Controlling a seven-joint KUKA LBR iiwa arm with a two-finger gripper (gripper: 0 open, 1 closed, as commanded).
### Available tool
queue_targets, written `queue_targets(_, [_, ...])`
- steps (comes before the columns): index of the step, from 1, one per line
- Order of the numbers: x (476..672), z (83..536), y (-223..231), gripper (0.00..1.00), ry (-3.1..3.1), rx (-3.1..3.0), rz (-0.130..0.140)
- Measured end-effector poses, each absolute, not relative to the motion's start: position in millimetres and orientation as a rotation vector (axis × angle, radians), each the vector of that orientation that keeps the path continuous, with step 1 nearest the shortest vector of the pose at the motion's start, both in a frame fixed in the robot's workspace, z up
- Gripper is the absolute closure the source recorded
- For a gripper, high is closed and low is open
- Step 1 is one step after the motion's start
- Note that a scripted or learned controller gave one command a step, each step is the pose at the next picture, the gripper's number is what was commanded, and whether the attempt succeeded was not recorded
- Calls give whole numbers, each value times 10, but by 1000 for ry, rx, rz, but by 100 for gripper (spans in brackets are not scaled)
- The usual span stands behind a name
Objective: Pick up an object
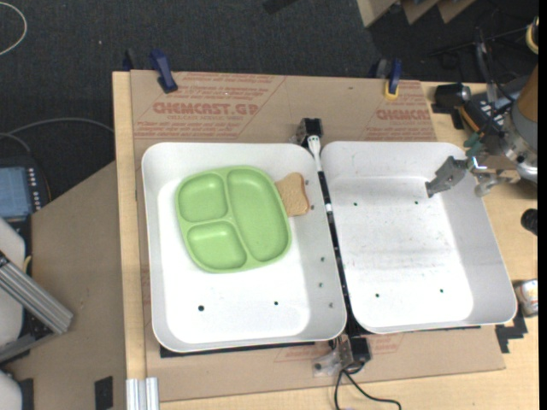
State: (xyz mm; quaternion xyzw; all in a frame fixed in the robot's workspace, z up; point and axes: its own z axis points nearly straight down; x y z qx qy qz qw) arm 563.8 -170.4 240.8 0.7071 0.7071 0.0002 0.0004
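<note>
A green three-compartment plate (232,219) lies in the left bin (231,314). A tan slice of toast-like food (294,194) rests against the plate's right rim, near the divider between the bins. My gripper (465,180) hovers over the upper right corner of the right bin (410,254), far from both objects. It is open, with one grey finger (444,178) pointing left over the bin floor and nothing between the fingers.
The two bins meet along a black seam (332,237). Blue and yellow clamps (162,71) hold the board at the back. Cables and hardware crowd the right edge (479,109) beside the arm.
</note>
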Motion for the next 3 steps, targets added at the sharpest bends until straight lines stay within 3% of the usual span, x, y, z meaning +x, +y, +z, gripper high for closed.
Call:
queue_targets(1, [5638, 4200, -1100, 0, 2218, 2200, 21])
queue_targets(2, [5003, 5264, -1480, 0, 2207, 2217, 11])
queue_targets(3, [4785, 5187, -741, 0, 2232, 2215, 0])
